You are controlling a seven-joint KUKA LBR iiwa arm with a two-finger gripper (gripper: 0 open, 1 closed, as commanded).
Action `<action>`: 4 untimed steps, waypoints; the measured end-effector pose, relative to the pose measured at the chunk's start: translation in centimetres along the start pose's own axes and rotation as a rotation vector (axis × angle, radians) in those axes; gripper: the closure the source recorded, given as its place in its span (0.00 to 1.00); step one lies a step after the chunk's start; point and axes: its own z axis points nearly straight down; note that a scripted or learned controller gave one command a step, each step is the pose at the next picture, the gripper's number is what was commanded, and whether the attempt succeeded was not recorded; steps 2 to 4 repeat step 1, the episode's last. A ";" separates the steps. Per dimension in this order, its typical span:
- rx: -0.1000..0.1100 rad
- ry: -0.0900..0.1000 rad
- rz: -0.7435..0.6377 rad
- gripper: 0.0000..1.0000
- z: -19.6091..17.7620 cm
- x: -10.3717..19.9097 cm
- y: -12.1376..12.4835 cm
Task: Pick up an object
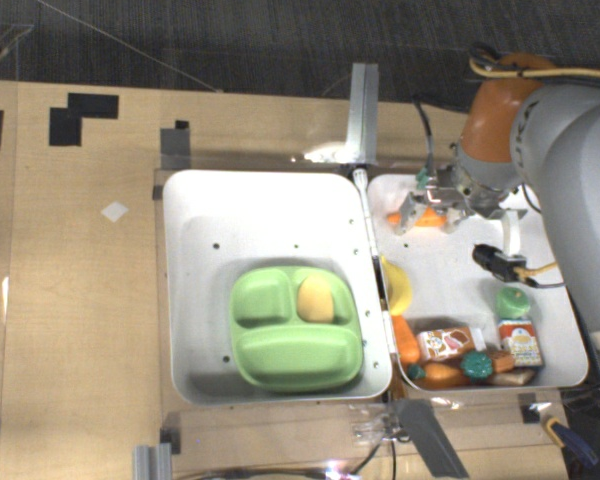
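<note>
My gripper point(426, 206) is low in the back left corner of the right bin point(450, 290). An orange object point(430, 221) lies right under it, partly hidden by the gripper, and I cannot tell if it is gripped. A second small orange patch point(393, 220) shows just to its left, near the bin wall. The grey arm with its orange band point(495, 118) reaches in from the right.
The left bin point(210, 218) holds a green divided plate point(280, 353) with a yellow fruit point(317, 299) in one compartment. Along the right bin's front lie a yellow piece point(400, 286), a carrot point(406, 340), a snack box point(448, 343), a teal ball point(477, 366) and a green-lidded can point(515, 303).
</note>
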 end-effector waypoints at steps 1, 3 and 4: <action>-0.040 -0.008 0.210 0.00 -0.1 1.9 -6.5; -0.040 -0.008 0.210 0.00 -0.1 1.9 -6.5; -0.040 -0.008 0.210 0.00 -0.1 1.9 -6.5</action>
